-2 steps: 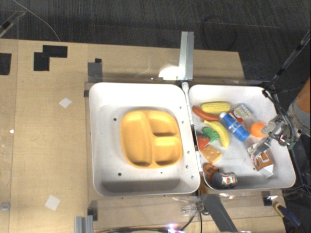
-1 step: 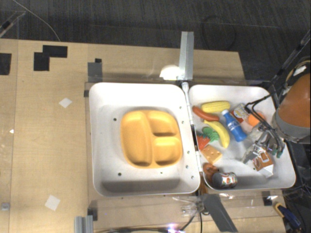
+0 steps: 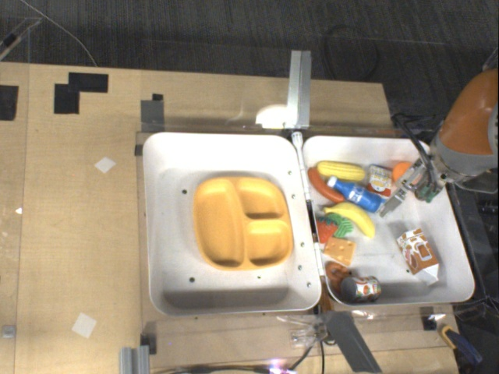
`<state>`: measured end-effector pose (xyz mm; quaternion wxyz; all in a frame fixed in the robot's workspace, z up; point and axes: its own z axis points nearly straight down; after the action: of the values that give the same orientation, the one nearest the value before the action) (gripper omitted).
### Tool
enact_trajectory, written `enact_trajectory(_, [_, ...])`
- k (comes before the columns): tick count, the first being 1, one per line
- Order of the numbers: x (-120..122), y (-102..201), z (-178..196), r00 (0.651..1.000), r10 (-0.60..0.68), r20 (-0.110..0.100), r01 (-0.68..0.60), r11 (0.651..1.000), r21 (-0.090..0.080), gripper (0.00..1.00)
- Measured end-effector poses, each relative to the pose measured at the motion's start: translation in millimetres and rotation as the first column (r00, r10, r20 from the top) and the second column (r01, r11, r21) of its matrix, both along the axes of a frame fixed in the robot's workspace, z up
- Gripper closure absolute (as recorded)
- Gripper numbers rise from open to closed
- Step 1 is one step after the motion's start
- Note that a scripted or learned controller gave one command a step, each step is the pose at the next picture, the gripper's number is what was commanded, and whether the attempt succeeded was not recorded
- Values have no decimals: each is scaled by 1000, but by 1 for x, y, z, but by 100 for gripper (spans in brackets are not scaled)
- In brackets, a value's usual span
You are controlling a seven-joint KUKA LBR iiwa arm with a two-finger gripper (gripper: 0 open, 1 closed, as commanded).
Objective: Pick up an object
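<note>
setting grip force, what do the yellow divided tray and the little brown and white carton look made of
The yellow divided plastic tray looks like moulded plastic: smooth, rounded compartments with a soft sheen. The small brown and white printed carton looks like printed cardboard or a plastic toy copy; its flat faces and sharp folds fit either.

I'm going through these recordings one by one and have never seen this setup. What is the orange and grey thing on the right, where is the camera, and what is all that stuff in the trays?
The single camera looks down at a slant on a wooden bench holding two shallow white bins. The orange and grey shape is a robot arm reaching in from the right; its gripper hangs over the right bin, near its upper right part. Nothing can be seen held between its fingers.

The left bin holds a yellow divided plate. The right bin holds toy food: a corn cob, a blue bottle, a banana, a small carton and a can, among other small pieces.
</note>
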<state>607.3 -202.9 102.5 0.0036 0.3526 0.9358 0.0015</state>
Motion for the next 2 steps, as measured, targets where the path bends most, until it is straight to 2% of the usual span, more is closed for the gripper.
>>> enact_trajectory(1, [27,11,-15,970,-241,-24,241,970,16,0])
enact_trajectory(2, [31,3,0,971,-239,3,239,971,3,100])
